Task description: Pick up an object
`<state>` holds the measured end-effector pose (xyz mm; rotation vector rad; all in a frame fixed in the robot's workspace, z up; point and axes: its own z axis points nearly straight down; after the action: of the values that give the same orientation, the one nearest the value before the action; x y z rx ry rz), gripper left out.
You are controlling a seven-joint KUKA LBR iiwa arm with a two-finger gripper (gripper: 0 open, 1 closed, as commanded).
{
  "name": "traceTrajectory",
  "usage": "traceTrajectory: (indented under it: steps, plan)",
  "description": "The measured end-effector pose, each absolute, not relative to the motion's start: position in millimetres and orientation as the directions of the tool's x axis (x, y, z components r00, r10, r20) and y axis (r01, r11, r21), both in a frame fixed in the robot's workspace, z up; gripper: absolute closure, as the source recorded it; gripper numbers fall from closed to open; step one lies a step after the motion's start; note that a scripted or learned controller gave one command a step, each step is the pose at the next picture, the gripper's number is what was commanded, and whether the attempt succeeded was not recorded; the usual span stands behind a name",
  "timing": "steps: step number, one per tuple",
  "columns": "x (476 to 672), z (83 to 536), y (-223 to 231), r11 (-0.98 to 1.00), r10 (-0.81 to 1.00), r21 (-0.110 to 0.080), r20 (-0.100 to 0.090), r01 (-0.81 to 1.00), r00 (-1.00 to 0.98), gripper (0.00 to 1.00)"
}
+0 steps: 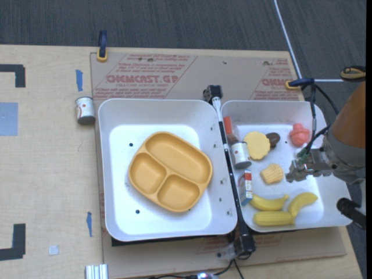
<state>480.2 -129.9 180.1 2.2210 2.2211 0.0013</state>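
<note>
The object I would choose is the yellow wedge [271, 174], which lies in the right bin [325, 217] just to the left of the end effector [297, 171]. The end effector hangs low over the middle of this bin, and I cannot tell its state from here, because it is dark and small in the view. To do this step well, I think I should come straight down with the wedge centred and close only when I am low enough.

The wedge looks ridged and firm, so it should hold well. The round yellow piece [257, 145] is flat and probably hard to pinch. The two bananas [285, 202] and the corn cob [273, 218] are smooth, curved plastic and may roll. The pink toy [300, 134] is lumpy. In the left bin [110, 150] sits a smooth orange divided plate [170, 171].
</note>
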Motion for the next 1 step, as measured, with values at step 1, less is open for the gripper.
traceTrajectory:
  steps: [1]
  plan:
    - [480.2, 180.1, -129.7, 0.000, 1.000, 0.001, 0.000, 1.000, 0.000, 0.00]
